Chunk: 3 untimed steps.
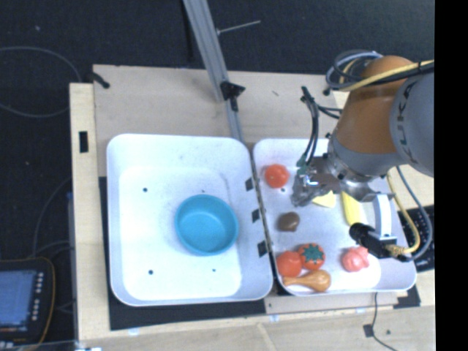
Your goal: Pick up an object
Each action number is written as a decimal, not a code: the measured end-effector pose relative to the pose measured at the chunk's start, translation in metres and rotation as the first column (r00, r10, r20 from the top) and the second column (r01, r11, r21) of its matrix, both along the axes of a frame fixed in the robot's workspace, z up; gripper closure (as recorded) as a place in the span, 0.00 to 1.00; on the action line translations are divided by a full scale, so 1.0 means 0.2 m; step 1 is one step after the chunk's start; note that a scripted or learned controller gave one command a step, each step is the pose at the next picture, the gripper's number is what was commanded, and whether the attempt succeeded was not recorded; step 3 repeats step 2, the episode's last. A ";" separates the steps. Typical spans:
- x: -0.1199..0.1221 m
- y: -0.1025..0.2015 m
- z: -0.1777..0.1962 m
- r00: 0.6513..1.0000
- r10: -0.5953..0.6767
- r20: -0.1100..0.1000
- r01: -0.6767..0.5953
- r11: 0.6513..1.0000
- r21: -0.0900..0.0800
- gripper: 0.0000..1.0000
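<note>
- White plastic makes up the two shallow bins on the pale wooden counter [168, 101], seen from the one camera view above: a left bin [131, 167] and a right bin [398, 276] side by side, their inner walls touching.
- In the left bin sits a round light-blue plastic bowl [207, 224], upright, a little right of that bin's middle.
- The right bin carries the small things: a round orange-red ball-like fruit [276, 175] near its upper left corner, a dark brown oval lump [288, 221] below it, a red tomato-shaped toy with a green top [311, 254], a second red-orange round piece [288, 262] just beside it, a tan pear-shaped gourd [311, 280] against the front wall, and a pink rounded toy [355, 259] to the right.
- A yellow elongated piece [352, 209] lies near the arm, partly hidden.
- The grey and orange arm [373, 123] reaches in from the right, and its metal gripper [306, 189] hangs low over the right bin, between the orange-red fruit and the yellow piece, above the brown lump.
- Whether the gripper is spread or closed cannot be told from this slant, and no object shows in its grasp.
- A grey metal rail [208, 42] runs down from the top edge to the bins' junction.
</note>
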<state>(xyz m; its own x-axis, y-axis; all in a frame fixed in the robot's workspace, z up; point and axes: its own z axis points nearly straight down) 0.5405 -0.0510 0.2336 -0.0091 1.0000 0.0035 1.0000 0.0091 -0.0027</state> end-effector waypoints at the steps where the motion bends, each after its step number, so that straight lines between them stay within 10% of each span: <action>1: 0.03 0.29 0.06 1.000 0.003 0.003 -0.003 1.000 0.001 1.00; 3: 0.05 0.53 0.00 1.000 -0.001 0.000 0.001 1.000 -0.003 1.00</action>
